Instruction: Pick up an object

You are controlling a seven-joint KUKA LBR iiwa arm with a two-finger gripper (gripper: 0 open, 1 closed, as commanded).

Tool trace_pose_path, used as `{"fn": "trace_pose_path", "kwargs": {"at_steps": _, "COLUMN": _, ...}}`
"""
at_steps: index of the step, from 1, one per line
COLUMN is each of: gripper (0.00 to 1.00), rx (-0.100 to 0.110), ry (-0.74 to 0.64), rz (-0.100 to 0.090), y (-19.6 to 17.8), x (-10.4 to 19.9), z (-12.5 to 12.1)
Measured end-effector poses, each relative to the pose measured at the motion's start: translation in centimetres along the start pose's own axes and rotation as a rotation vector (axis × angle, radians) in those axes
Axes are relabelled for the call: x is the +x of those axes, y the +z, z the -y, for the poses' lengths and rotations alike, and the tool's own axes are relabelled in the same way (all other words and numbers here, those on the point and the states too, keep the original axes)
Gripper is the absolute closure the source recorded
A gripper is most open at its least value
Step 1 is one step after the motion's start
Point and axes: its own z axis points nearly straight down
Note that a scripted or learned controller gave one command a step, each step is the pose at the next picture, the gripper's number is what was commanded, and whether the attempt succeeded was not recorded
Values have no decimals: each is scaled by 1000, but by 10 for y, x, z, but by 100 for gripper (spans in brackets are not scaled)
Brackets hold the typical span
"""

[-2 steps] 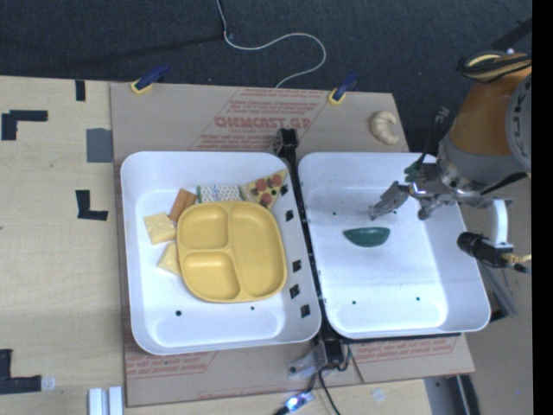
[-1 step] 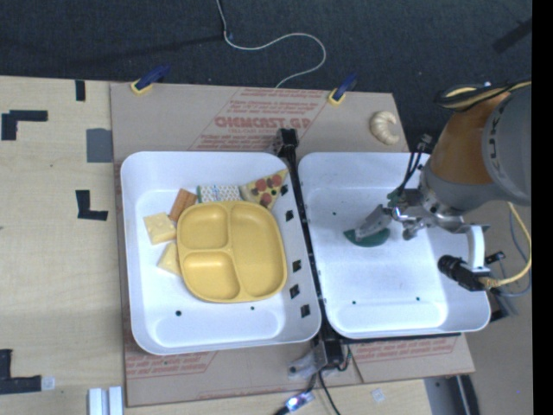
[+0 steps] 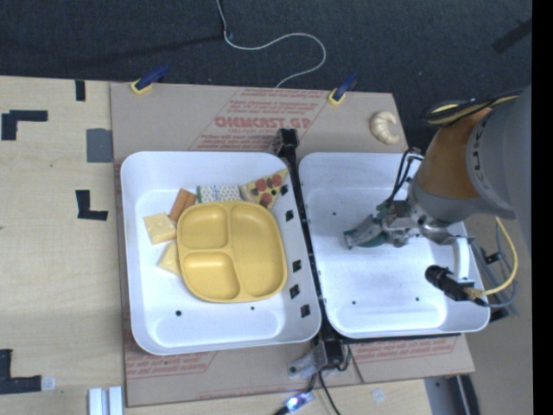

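One counter (image 3: 52, 258) is carrying two white bins. One left bin (image 3: 138, 301) is holding one yellow divided plate (image 3: 232, 251), three-sectioned, with several flat food-like pieces (image 3: 160, 228) lying at its upper-left edge. One right bin (image 3: 389, 309) is receiving one grey arm (image 3: 484, 158); its claw (image 3: 363, 234) is sitting low on the bin floor, closing on one small dark green object (image 3: 375, 239), largely hidden.
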Motion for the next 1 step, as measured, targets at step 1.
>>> {"fn": "trace_pose_path", "kwargs": {"at_steps": 1, "gripper": 100, "rx": -2, "ry": 0, "rz": 0, "y": -13, "x": 0, "z": -1}}
